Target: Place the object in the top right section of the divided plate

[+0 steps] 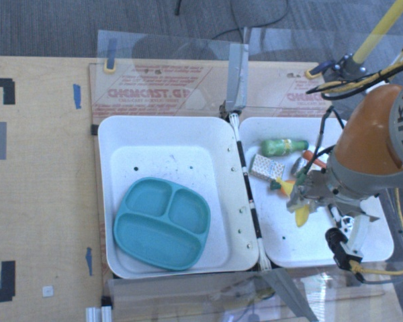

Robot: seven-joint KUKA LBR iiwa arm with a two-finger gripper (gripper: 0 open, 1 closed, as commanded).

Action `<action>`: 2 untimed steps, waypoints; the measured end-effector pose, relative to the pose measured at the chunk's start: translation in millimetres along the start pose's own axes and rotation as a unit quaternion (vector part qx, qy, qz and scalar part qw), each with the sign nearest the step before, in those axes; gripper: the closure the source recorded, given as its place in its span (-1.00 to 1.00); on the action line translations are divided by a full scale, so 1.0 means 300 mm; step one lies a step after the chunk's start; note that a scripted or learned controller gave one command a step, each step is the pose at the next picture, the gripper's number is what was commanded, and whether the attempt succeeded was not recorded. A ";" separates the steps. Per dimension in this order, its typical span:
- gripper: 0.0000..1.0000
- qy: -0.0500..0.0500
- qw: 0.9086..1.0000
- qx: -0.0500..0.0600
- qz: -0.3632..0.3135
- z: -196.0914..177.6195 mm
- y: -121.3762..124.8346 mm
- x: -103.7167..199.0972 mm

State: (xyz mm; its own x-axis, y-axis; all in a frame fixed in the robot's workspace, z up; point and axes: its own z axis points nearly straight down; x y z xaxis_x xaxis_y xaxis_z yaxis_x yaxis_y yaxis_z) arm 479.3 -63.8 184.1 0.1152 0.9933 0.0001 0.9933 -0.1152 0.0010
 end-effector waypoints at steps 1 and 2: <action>1.00 -0.001 1.000 0.001 0.013 -0.127 0.029 -0.154; 1.00 0.000 1.000 0.001 -0.022 -0.123 0.037 0.095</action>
State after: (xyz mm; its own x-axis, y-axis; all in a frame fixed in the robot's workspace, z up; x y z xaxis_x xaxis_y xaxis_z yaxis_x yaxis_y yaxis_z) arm 493.4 -36.9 221.0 0.0716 0.9974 0.0000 0.9974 -0.0716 -0.0016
